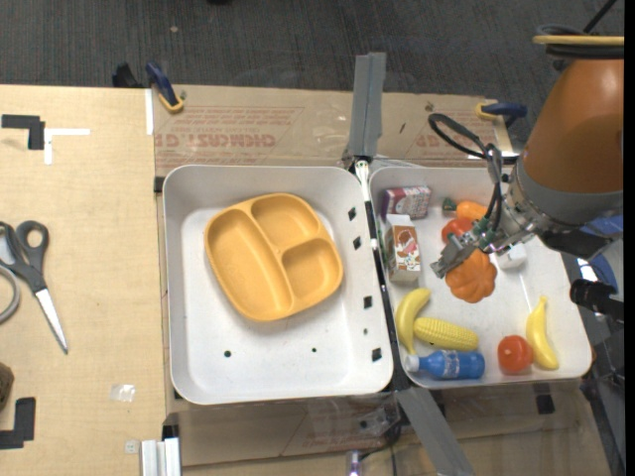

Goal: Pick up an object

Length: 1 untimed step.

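The right bin (580, 337) holds a scatter of toy foods. An orange pumpkin (472, 278) (a rounded, lumpy thing with no clear long axis) sits near the bin's middle, and the hand (458, 254) is right at its upper left edge, touching or nearly so. Whether the hand's two dark tips are spread or pressed together I cannot tell, nor whether anything is pinched between them.

The arm (580, 137) comes in from the right, its orange band high over the bin's far right corner, the wrist slanting down and leftward toward the pumpkin.

Beside the pumpkin, a red tomato (457, 230) lies just above it. A corn cob (445, 334) lies below, its long axis running left to right, with a banana (409, 315) curving upright at its left end. A blue bottle (448, 366) lies flat along the near wall. A second banana (541, 333) stands lengthwise near the right wall.

The left bin (198, 365) holds a yellow divided plate (274, 256). Scissors (38, 276) lie on the surface at far left.
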{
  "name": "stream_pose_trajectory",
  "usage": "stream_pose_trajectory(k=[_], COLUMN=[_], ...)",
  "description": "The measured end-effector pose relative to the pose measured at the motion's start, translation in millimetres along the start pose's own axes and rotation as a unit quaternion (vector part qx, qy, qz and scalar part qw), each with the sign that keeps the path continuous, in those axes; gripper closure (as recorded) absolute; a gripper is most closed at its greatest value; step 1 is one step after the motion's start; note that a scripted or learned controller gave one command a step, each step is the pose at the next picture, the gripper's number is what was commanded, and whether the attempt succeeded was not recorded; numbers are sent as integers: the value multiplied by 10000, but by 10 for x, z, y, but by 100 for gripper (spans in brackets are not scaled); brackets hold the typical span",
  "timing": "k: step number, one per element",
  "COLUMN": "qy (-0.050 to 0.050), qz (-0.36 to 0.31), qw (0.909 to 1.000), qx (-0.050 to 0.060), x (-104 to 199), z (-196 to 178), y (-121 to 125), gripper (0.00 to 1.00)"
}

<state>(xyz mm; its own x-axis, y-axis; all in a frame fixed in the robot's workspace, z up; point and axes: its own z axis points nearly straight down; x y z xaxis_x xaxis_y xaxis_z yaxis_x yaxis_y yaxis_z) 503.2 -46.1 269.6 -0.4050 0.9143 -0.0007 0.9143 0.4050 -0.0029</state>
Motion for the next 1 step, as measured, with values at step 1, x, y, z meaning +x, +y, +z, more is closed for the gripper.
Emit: stream_pose_trajectory(k=[1], qy=[-2], qz=[1207], qw=[9927], qx=[0], x=[451], z=[-199], y=[222], gripper=[100])
